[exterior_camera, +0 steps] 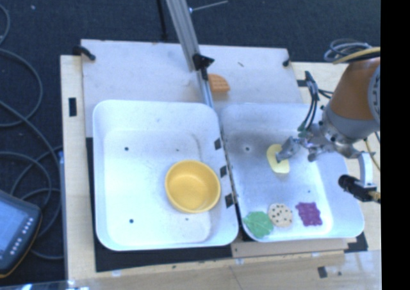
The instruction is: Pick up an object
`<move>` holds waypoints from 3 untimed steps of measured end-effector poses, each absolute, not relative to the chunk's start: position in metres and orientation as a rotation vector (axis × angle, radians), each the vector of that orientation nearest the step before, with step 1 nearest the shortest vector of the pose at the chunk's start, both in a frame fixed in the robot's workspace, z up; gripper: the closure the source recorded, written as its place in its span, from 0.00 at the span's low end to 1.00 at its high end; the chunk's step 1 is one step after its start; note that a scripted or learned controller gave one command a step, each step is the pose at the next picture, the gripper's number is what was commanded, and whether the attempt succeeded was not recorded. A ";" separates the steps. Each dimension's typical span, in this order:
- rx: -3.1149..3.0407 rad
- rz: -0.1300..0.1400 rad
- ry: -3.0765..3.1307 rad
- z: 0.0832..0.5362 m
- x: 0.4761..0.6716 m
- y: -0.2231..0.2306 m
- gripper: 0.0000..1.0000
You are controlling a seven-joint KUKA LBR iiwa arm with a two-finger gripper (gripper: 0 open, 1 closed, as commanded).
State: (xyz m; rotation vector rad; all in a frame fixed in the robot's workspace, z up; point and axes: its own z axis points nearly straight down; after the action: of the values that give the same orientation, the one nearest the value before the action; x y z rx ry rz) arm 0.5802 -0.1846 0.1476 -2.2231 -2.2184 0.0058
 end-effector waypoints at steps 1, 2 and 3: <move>-2.225 0.004 -2.220 0.099 0.580 -0.186 0.00; -2.233 -0.003 -2.218 0.113 0.582 -0.187 1.00; -2.222 -0.006 -2.230 0.163 0.593 -0.185 1.00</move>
State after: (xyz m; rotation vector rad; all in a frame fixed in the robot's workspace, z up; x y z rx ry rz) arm 0.5925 -0.1853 0.1627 -2.2218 -2.2297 -0.0063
